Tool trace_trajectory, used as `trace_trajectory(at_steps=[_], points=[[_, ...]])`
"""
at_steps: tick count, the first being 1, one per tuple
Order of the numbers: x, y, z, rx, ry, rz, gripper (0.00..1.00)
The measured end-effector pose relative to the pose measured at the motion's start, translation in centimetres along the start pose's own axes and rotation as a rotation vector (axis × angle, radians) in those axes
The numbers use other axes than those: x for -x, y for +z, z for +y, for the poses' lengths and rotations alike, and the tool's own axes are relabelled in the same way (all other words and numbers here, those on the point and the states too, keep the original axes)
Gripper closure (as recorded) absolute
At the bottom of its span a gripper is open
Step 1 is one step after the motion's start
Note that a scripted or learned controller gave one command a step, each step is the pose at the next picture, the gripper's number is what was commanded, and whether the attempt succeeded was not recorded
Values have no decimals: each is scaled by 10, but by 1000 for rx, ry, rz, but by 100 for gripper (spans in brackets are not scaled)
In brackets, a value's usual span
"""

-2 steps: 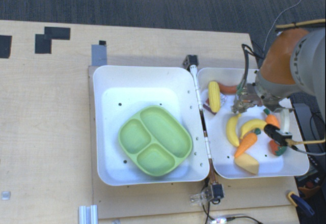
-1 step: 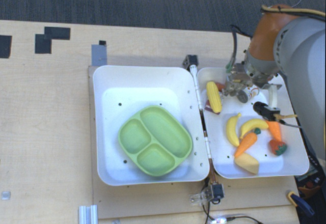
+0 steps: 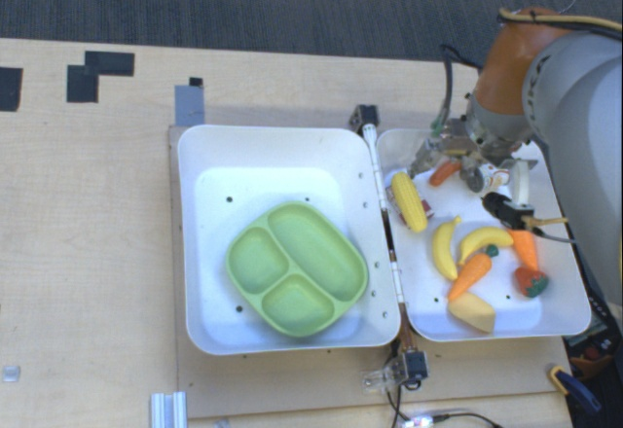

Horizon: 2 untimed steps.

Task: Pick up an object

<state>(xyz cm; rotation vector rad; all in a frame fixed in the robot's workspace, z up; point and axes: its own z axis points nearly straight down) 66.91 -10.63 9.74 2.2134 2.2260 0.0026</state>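
- Camera view from above: in the right bin (image 3: 569,314) lie toy foods, the things to be picked from.
- Corn cob (image 3: 409,200), one, lies near that bin's left wall, its long axis running from upper left to lower right.
- Bananas, two: one (image 3: 444,248) lies nearly upright in the picture, the other (image 3: 484,241) curves just beside it on the right.
- Carrots, two: one (image 3: 470,274) slants below the bananas, touching a pale yellow wedge (image 3: 473,312) at its lower end; another (image 3: 527,256) lies near the bin's right side.
- A small orange-red piece (image 3: 444,172) lies at the top of the bin, under the gripper (image 3: 467,156).
- Whether the gripper's fingers are apart or together cannot be told; it hangs over the bin's upper edge, on the grey arm (image 3: 574,95) with its orange band.
- Left bin (image 3: 200,251) holds one green divided plate (image 3: 296,267) with three compartments, tilted diagonally.
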Motion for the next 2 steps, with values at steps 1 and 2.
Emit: trace_trajectory(at_steps=[1, 2], points=[[0, -12, 1, 4, -4, -1, 100], [-65, -115, -49, 2, -1, 2, 100]])
